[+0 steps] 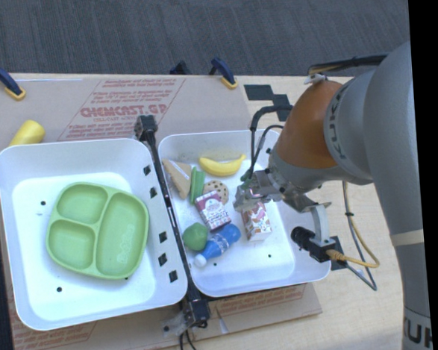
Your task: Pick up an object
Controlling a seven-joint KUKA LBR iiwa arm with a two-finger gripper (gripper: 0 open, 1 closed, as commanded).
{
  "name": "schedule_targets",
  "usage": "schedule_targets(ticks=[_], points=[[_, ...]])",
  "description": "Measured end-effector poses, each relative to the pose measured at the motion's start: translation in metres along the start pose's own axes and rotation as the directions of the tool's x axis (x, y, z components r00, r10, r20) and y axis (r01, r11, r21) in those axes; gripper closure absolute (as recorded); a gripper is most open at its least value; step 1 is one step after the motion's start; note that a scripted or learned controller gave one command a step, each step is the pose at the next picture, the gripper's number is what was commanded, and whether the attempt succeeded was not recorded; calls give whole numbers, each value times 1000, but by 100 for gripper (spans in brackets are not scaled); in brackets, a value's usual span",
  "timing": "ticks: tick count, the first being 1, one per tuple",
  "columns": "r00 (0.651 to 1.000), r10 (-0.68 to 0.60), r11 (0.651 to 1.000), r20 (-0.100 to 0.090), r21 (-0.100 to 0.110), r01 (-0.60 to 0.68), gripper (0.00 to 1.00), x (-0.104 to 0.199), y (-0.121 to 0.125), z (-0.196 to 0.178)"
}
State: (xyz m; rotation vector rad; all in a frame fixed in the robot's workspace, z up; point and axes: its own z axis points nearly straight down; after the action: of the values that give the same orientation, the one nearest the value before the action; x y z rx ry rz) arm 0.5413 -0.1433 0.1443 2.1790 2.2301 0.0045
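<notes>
The right bin (245,285) holds several small things. A yellow banana (222,164) lies at the back, with a cookie (215,188), a green stick-shaped piece (196,183) and a tan wedge (177,176) near it. A red carton (212,210), a green ball (195,236) and a blue bottle (220,243) lie in the middle. My gripper (249,198) hangs low over the bin's right half, right at the top end of a small pink and white carton (258,221). The wrist hides where the gripper meets the carton.
The left bin (25,296) holds a green divided plate (97,229). A yellow object (27,133) sits on the cardboard behind the left bin. A black divider with clips (162,212) runs between the bins. Cables and a black fitting (314,245) hang at the right bin's right rim.
</notes>
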Motion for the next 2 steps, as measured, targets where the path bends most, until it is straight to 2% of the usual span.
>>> schedule_targets(ticks=[2], points=[[1000, -10, 1000, 2, 0, 10, 100, 0, 2, -21]])
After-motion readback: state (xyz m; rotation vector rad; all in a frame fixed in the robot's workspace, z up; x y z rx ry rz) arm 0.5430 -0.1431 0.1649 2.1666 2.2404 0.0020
